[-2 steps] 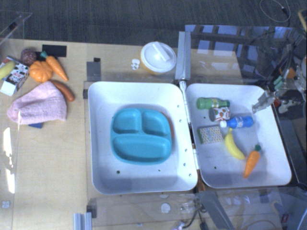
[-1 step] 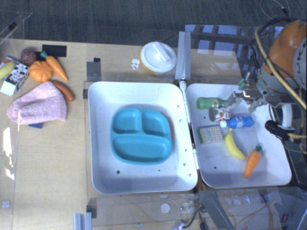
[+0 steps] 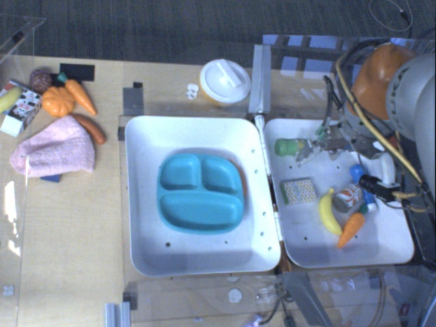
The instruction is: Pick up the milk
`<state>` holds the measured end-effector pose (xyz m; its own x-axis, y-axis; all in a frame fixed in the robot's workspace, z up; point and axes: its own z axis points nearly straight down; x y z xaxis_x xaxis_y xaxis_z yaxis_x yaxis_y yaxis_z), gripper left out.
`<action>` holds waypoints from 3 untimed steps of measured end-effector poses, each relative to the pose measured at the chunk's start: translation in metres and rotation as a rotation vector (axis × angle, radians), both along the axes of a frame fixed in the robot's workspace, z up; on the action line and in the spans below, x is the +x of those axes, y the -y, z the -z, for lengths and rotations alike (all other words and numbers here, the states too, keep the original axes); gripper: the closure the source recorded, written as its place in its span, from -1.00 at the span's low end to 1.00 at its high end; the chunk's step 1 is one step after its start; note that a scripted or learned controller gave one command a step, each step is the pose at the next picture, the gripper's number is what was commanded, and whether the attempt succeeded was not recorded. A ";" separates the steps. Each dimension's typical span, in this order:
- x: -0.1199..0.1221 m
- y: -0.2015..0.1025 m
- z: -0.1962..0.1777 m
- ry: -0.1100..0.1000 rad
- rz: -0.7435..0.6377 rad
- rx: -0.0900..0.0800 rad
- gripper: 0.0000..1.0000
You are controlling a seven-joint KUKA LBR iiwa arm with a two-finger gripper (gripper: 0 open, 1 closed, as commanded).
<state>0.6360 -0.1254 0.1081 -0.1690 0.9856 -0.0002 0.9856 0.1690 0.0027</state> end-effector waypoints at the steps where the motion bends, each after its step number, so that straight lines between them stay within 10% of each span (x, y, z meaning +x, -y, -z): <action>1: -0.035 0.058 -0.016 -0.002 -0.175 0.000 -1.00; 2: -0.102 0.062 0.013 0.008 -0.335 0.005 -1.00; 3: -0.128 0.038 0.018 0.014 -0.772 -0.012 -1.00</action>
